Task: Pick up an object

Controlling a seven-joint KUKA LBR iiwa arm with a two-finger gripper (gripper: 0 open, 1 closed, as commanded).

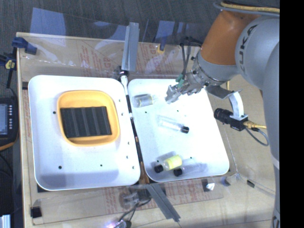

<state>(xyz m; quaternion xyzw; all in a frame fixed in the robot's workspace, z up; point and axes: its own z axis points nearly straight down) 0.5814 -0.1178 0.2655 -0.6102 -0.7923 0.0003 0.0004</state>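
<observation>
In the left bin (42, 127) sits a yellow tray (88, 117) with a dark ribbed insert, while the right bin (211, 141) holds a small clear jar (143, 99), a clear tube (173, 125) with a black cap, and a yellow bottle (170, 163) near the front, with the gripper (173, 93) hovering at the far end, apparently holding nothing.

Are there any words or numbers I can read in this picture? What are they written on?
"KU": dark letters on the grey shell of the robot arm, cut off by its curve, so the rest cannot be read.
Faint reddish print on the clear sheet over the bench: too blurred to read.
The screen of the device at the left edge: too small to read.
The small items in the right bin: no readable labels.
</observation>
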